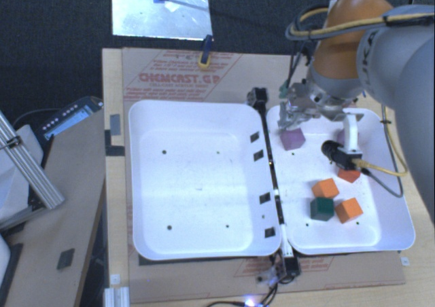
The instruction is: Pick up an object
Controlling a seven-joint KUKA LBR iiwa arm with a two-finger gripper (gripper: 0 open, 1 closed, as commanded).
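A purple block (293,138) lies in the right bin (387,231) near its far left corner. My gripper (293,120) hangs directly above the purple block, fingertips close to its top. Toward the front of the same bin sit an orange block (325,188), a dark green block (322,208) and a second orange block (349,210). A red block (349,176) lies beside them, partly behind a black cable fitting.
The left bin (197,176) lies beside the right one, joined by a black hinge strip (268,176). The grey arm with its orange band (350,27) spans the upper right. A cable (380,170) loops over the right bin. A metal plate (160,0) lies beyond the bench.
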